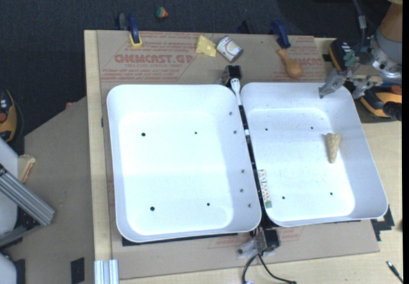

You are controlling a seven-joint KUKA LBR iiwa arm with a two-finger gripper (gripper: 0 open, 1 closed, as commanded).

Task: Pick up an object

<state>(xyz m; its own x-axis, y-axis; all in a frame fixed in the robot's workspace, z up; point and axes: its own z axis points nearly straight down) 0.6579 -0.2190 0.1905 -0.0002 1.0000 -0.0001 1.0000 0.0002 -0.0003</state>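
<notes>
Dark carpet surrounded the bench (160, 62). We logged two white bins: left bin (121, 148); right bin (364, 167), holding one tan cone-shaped object (333, 146) near its right wall. Gripper (337, 82) hung over the right bin's far right corner, well apart from the object; we could not tell its state.

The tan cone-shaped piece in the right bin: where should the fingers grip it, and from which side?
Probably across the wide upper half of the cone-shaped piece, coming straight down from above. It lies flat, alone on the right bin floor, long axis near vertical in view, so the fingers close left-right.
</notes>
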